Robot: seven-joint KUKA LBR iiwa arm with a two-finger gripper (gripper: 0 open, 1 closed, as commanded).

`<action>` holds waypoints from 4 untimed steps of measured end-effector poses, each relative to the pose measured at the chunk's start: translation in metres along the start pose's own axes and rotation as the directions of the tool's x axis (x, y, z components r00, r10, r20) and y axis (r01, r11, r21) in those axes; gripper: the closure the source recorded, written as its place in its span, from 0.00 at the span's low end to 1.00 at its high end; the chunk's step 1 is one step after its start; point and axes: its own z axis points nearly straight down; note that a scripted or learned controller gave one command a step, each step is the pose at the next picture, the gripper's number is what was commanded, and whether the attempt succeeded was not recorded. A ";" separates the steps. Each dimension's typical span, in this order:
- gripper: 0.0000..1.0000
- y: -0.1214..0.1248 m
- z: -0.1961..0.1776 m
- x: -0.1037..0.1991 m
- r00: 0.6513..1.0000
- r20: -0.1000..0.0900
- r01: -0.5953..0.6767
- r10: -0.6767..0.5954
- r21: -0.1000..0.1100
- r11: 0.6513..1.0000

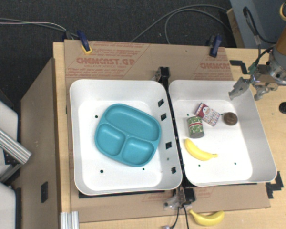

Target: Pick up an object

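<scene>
The right bin point(257, 142) holds a yellow banana point(200, 150), a small green can point(196, 126), a red and white packet point(207, 114) and a brown round object point(229, 119). My gripper point(250, 90) hangs over the bin's far right corner, above and to the right of the brown object. Its two grey fingers point(238, 88) are spread apart, so it is open with nothing between them.
A teal divided plate point(127, 134) lies in the left bin point(81, 128). A second banana point(209, 217) lies outside the bins at the bench's front edge. Blue clamps point(85, 44) hold the cardboard at the back.
</scene>
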 end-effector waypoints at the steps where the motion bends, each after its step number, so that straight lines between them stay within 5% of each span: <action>1: 0.00 0.003 -0.009 0.001 1.000 0.004 0.004 -0.004 -0.014 1.000; 3: 0.00 -0.004 0.096 0.012 1.000 0.002 0.004 -0.004 -0.009 1.000; 4: 0.00 0.001 0.122 0.011 1.000 0.007 0.004 -0.004 -0.025 1.000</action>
